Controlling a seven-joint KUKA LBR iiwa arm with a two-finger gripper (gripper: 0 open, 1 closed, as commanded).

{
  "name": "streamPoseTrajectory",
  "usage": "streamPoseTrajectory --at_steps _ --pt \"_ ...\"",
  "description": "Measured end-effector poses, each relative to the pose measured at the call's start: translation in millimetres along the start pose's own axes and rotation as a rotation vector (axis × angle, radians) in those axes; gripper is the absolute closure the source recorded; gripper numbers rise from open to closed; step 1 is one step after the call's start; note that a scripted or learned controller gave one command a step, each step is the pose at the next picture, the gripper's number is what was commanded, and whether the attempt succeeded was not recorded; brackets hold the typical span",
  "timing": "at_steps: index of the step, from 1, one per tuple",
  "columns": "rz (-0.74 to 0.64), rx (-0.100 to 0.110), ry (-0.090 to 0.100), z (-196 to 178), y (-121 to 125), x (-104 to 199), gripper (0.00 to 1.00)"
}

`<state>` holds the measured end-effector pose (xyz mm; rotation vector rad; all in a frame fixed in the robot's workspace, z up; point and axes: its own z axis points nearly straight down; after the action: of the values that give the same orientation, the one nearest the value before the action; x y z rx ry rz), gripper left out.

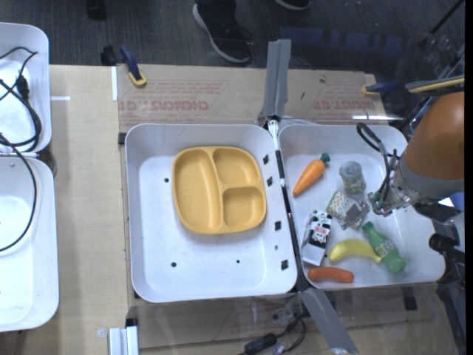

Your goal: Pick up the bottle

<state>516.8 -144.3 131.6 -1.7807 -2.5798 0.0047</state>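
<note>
A small green bottle [385, 248] lies on its side near the front right corner of the right bin [421, 278], its cap pointing back and left toward the banana. My gripper [382, 204] hangs over the right bin, just behind the bottle and a little apart from it, next to a crumpled silver packet [349, 210]. The arm's orange band [440, 145] sits above it at the right edge.
The right bin also holds a carrot [310, 176], a clear jar [352, 177], a black-and-white cow toy [318, 231], a banana [353, 251] touching the bottle, and a red sausage [331, 274]. A yellow divided plate [219, 189] lies in the left bin [148, 272].
</note>
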Motion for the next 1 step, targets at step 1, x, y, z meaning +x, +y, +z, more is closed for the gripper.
streamPoseTrajectory --at_steps 1 --pt "0.226 0.000 0.001 44.7 -54.7 -32.0 0.00"
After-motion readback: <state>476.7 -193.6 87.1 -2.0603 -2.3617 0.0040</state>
